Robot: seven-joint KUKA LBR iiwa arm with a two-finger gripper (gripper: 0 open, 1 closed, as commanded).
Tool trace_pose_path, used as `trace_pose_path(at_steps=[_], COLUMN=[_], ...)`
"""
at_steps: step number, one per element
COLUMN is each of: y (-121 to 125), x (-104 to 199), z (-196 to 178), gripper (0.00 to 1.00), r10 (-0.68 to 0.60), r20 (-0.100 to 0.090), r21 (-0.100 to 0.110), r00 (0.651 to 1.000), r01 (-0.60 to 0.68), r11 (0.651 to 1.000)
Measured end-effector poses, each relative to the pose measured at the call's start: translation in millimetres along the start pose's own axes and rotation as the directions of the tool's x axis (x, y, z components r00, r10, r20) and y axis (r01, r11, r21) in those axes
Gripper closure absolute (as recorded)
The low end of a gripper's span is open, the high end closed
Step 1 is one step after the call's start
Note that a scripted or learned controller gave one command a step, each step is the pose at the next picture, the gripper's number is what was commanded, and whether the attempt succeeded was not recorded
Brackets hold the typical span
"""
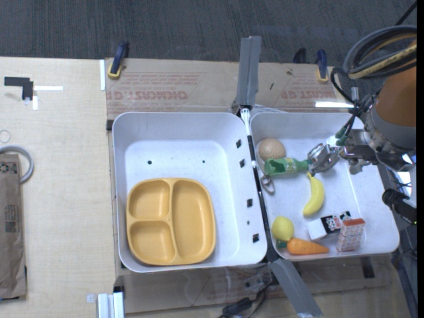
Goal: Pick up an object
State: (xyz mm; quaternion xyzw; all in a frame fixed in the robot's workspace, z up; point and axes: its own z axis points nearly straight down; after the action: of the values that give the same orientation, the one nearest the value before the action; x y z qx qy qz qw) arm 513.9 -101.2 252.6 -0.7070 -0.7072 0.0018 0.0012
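The right bin (371, 197) holds several objects. A green bottle-like object (286, 166) lies near the bin's left wall, with a beige round object (271, 149) just behind it. A banana (315, 195) lies in the middle. A lemon (283, 228), a carrot (307, 246), a small black-and-white box (329, 225) and a red-and-white carton (351, 234) sit along the front. My gripper (322, 158) reaches in from the right, low in the bin, right at the green object's right end and just above the banana's tip.
The left bin (185, 138) holds a yellow divided plate (172, 220) in its front half. A grey divider bar (248, 71) runs between the bins at the back. Cables (371, 52) loop above the arm at the right. A brown bag (12, 224) lies on the bench at far left.
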Motion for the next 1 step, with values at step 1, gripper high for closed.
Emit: trace_pose_path(at_steps=[1], y=[18.5], x=[-41.9], z=[122.1], gripper=[0.0], r10=[-0.077], r20=[-0.001], r21=[-0.001], r00=[0.997], r01=[0.077], r11=[0.997])
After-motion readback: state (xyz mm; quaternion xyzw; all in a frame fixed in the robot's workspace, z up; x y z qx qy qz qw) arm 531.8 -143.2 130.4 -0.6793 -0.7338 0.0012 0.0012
